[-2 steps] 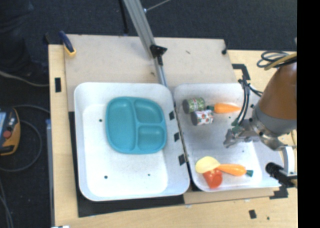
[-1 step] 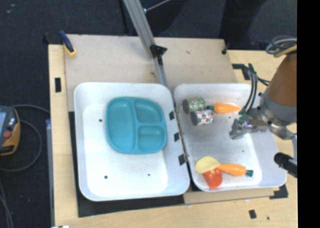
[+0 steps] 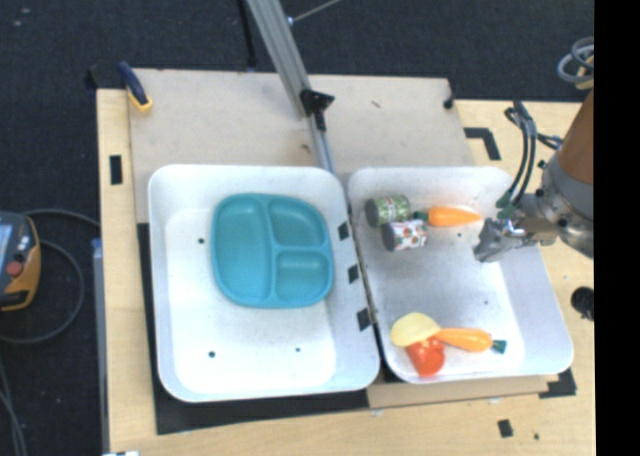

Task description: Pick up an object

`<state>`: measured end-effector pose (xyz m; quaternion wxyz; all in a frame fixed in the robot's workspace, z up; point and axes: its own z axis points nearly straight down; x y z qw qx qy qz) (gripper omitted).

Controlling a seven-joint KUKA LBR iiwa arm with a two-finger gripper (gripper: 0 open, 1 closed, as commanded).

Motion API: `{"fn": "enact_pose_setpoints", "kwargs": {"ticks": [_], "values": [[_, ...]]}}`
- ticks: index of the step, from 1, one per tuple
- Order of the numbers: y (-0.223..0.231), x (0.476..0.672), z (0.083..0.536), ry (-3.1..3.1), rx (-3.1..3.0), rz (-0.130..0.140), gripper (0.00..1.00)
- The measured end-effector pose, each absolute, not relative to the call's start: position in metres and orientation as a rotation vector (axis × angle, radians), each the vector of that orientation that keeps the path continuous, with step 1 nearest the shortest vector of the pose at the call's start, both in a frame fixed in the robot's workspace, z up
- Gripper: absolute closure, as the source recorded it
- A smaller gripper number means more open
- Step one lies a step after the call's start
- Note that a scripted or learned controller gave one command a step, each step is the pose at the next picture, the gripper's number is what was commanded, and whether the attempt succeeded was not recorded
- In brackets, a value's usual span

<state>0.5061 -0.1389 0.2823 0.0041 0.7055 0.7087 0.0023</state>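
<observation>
The left bin (image 3: 180, 344) holds a teal divided plate (image 3: 272, 249). In the right bin (image 3: 540, 319), beyond the plate, lie two small cans (image 3: 397, 223), a carrot (image 3: 452, 215), and a near-corner cluster, perhaps toy vegetables (image 3: 440, 336). The gripper (image 3: 492, 242) hovers beside the carrot.
</observation>
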Motion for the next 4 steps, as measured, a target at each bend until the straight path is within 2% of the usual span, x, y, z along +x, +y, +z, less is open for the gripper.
{"fn": "enact_pose_setpoints", "kwargs": {"ticks": [1,3,4], "values": [[-0.085,0.512,0.266,2.227,2.213,0.002,1.0],[0.015,0.541,0.255,2.229,2.213,0.001,1.0],[0.068,0.546,0.258,2.231,2.212,0.003,1.0]]}}
